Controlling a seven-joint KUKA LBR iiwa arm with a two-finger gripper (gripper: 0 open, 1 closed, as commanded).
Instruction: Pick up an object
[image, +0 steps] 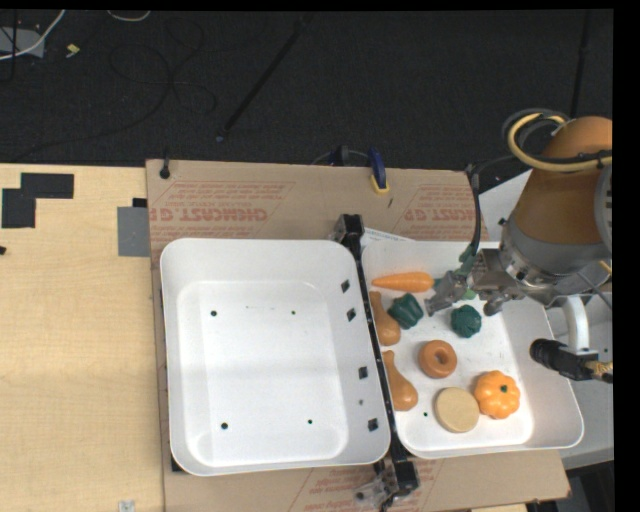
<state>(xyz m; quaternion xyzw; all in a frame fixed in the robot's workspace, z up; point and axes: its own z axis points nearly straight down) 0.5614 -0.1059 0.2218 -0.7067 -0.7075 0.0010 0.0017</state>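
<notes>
Landmark: the doughnut (437, 358), mid right bin (560, 425).
Near edge: beige disc (456, 410) below it, small pumpkin (497, 394) to its lower right.
Left of it: two tan gourd pieces (398, 385) along the bin wall.
Above it: dark green ball (465, 320) just up-right, green leafy piece (405, 311) up-left, carrot (402, 283) farther up, long axis left-right.
Gripper (450, 291): hovers between the two green things; spread cannot be told, nothing visibly held.
Judgement: the ball lies nearest, just down-right of the tips.
</notes>
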